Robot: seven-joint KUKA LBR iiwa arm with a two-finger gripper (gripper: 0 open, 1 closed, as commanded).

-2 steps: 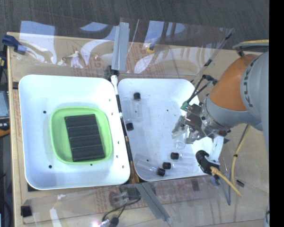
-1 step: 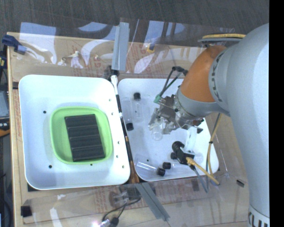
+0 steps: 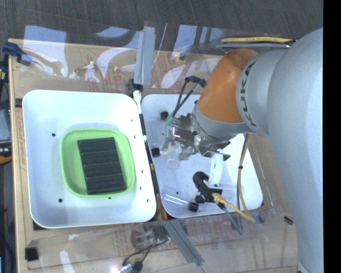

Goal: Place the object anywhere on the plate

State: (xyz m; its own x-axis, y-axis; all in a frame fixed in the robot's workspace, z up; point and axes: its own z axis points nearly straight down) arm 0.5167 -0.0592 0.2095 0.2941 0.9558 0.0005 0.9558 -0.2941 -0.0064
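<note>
Looming closest, one grey arm (image 3: 290, 124) is covering much of the right bin (image 3: 173, 181). Its gripper (image 3: 177, 145) is showing blurred, so we are unable to tell whether it is clenched or released. We are counting two white bins, one green plate (image 3: 68, 169), and one dark ribbed block (image 3: 102, 165) lying on it in the left bin (image 3: 40, 152).

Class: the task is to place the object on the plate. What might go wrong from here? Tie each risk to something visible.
1. The black ribbed block already covers most of the green plate; anything added may slide off it.
2. The gripper is over the right bin, the plate in the left bin; a low carry might clip the rims between.
3. The clear piece in the right bin is small and faint; a grasp may miss.
</note>
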